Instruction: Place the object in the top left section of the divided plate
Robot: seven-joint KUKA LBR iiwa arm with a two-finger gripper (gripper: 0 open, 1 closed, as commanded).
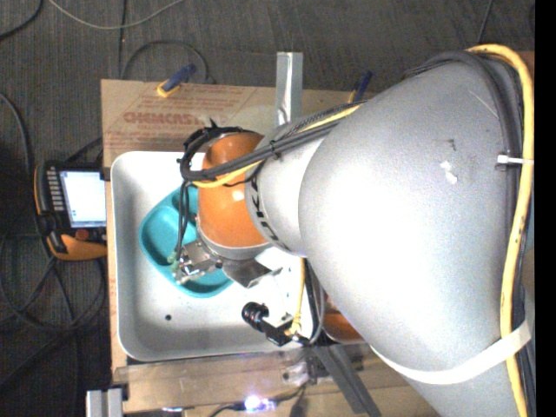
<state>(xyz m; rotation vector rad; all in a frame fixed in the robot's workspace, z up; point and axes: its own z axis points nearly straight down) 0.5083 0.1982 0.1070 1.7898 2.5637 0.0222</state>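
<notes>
The grey arm covers most of the right side, its orange band lying over the left white bin. A teal divided plate sits in that bin, partly hidden beneath the wrist. The gripper is lowered over the plate's near part; whether it is open, closed or gripping cannot be told. The object is not identifiable. A handheld pendant lies left of the bench.

The teal divided plate lies flat on the floor of the left white bin, toward the bin's left side. Only its rounded left part shows, the rest hidden under the arm; its sections cannot be told apart.
</notes>
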